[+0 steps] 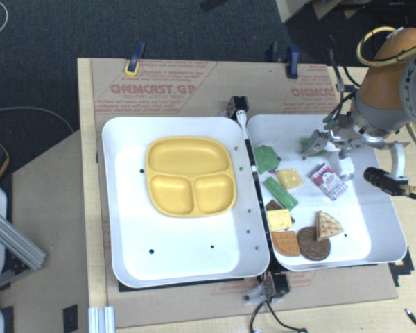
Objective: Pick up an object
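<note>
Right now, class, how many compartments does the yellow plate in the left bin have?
3. The yellow plate has one wide compartment along its far side and two smaller ones on its near side, left and right.

We see a robotics lab: a desk (194, 82) of protective-film board held by clamps (133, 60) along the frame's top, loose cables (28, 113) over dark carpet, aluminium framing (10, 238) at lower left.

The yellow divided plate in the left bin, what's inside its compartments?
Nothing visible: all three compartments of the yellow plate show bare yellow surface. The plate covers the left bin floor beneath it, so anything under it cannot be seen.
</note>
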Controlling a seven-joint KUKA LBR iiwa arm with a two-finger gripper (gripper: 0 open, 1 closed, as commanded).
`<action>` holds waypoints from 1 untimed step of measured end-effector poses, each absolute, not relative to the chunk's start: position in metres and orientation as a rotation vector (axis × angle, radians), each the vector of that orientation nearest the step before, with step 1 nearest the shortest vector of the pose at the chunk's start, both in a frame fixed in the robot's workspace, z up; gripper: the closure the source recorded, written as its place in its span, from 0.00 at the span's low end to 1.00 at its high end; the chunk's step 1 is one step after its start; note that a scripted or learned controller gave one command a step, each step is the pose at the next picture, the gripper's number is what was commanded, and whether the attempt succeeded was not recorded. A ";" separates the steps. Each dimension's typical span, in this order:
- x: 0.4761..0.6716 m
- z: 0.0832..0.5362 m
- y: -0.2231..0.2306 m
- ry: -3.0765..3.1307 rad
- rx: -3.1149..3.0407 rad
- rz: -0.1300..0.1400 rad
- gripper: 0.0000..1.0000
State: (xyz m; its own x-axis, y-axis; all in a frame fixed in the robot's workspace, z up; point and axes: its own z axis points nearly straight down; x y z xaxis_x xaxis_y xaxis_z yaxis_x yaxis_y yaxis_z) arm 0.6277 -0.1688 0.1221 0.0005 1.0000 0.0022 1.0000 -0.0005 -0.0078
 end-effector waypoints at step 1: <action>0.630 0.100 -0.168 -2.226 -2.223 -0.005 0.00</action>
State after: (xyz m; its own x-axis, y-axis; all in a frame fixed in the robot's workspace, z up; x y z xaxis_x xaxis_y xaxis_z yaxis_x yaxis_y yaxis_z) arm 0.6299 -0.1680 0.1002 -0.0014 1.0000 -0.0007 1.0000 0.0014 0.0048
